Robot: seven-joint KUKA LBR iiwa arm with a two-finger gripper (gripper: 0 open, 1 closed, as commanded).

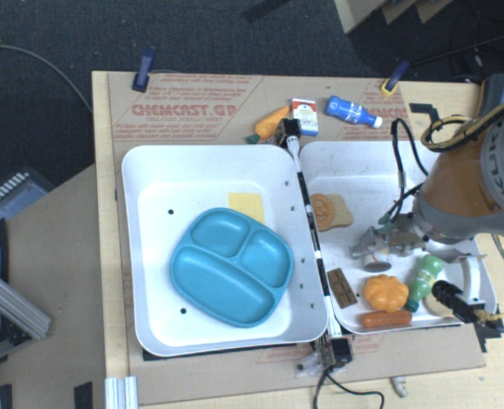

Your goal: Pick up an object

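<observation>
My gripper [373, 250] hangs low over the middle of the right bin [363, 162], with the grey and orange arm reaching in from the right. Just below it lies an orange, pumpkin-like fruit [385, 291], and a red-brown sausage [386, 319] sits at the bin's front wall. A green bottle [422, 280] lies right of the fruit, partly under the arm. A slice of toast [329, 211] lies up and left of the gripper, and a brown bar [342, 287] rests by the bin's left wall. Nothing shows in the gripper's grasp.
The left bin [150, 177] bears a blue divided plate [231, 266] and a yellow cheese slice [246, 204]. Behind the bins, on the board, lie a carrot [272, 123], a small carton [304, 116] and a blue bottle [352, 111]. Black cables [401, 156] loop over the right bin.
</observation>
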